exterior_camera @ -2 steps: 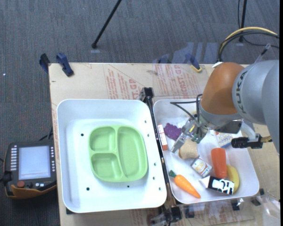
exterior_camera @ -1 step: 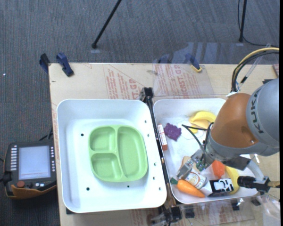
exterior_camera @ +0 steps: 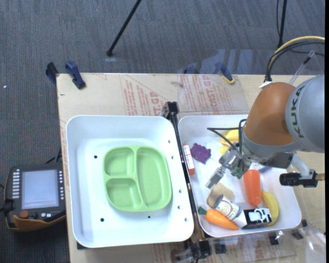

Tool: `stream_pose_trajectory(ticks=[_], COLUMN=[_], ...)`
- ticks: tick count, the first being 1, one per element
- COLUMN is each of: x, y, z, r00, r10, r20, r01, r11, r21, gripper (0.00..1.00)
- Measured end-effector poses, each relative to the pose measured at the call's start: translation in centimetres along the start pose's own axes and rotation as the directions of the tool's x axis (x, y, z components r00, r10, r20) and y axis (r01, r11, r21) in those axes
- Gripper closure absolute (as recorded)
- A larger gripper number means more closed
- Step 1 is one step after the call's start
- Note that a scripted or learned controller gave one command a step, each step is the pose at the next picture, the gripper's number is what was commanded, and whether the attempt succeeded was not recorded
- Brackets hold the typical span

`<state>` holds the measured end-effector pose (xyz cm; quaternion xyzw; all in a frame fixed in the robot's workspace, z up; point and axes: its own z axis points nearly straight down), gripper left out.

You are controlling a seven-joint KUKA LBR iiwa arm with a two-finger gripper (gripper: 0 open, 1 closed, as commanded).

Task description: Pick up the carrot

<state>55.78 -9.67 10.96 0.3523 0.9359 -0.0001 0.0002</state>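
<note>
glossy orange carrot [exterior_camera: 221, 219], tapered with a green top, lies at the front of the right bin [exterior_camera: 296, 215] beside a jar [exterior_camera: 229, 207]. gripper [exterior_camera: 220, 174] hovers above, jaws apart, holding nothing.

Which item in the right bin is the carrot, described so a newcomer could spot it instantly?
Start at the right white bin and go to its front left corner. There lies the small orange tapered carrot with a green stem end, just below a little labelled bottle. Unlike the larger, blunter orange-red piece standing further right, it tapers to a point and has a green top.
</note>
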Motion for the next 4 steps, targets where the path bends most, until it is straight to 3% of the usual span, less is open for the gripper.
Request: stream_pose_trajectory(ticks=[1, 2, 3, 4], x=[-8.6, -7.6, -4.8, -5.6], y=[1.0, 1.8, -3.7, 5.2], z=[2.3, 2.2, 2.3, 2.1], r00=[0.996, 0.969, 0.964, 0.968], r10=[-0.090, 0.249, 0.267, 0.252], r20=[0.000, -0.002, -0.002, -0.002], r01=[0.090, -0.249, -0.267, -0.252], r11=[0.996, 0.969, 0.964, 0.968], r21=[0.000, 0.000, 0.002, -0.005], gripper=[0.00, 0.00, 0.00, 0.00])
